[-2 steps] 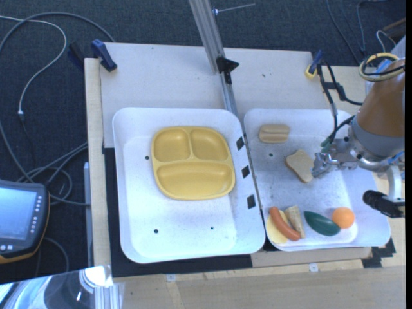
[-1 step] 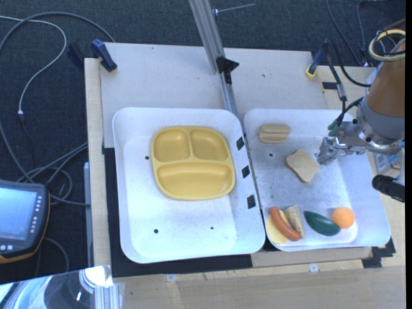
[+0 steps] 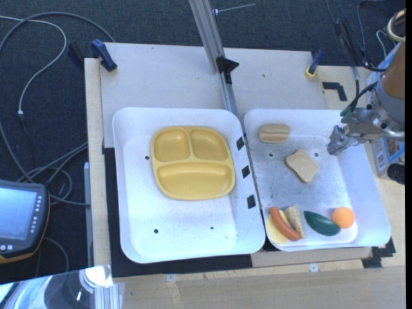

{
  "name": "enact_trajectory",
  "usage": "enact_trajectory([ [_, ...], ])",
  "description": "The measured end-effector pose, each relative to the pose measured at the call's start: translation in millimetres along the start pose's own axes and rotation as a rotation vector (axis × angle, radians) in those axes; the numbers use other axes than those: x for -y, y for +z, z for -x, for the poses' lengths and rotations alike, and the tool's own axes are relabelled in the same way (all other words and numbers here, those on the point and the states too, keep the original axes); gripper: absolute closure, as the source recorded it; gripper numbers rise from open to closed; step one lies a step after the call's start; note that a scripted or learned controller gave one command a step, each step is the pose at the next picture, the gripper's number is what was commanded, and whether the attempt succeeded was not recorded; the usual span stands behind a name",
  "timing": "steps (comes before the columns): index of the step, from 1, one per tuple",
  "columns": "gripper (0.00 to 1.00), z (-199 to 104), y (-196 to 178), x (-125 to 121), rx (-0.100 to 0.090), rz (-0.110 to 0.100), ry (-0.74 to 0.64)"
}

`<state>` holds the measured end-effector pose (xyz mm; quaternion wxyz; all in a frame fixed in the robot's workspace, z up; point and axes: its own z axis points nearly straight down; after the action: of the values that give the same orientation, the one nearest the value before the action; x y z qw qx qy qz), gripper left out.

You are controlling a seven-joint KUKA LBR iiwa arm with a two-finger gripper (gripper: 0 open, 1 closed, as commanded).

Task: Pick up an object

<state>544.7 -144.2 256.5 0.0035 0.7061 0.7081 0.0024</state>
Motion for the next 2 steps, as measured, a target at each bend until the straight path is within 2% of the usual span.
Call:
enact_trajectory([
  [2,1.00,-117,-6,-14,-0.004,-0.006,-0.005],
])
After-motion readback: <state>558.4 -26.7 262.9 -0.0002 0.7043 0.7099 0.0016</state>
